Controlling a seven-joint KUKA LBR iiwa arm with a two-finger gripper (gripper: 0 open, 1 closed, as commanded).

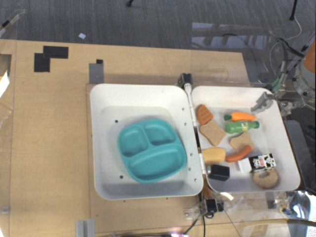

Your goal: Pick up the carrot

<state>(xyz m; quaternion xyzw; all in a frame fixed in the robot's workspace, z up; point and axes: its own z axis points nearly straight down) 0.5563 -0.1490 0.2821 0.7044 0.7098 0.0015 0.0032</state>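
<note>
Wooden surface (49,147), two white bins; my claw (261,102), grip state unclear, hovers just right of the small orange carrot (243,116), long axis pointing left-right.

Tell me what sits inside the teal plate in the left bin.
The teal plate has three compartments, and all show bare teal surface with no food. It lies flat in the left bin, so the bin floor under it is covered and cannot be checked.
</note>
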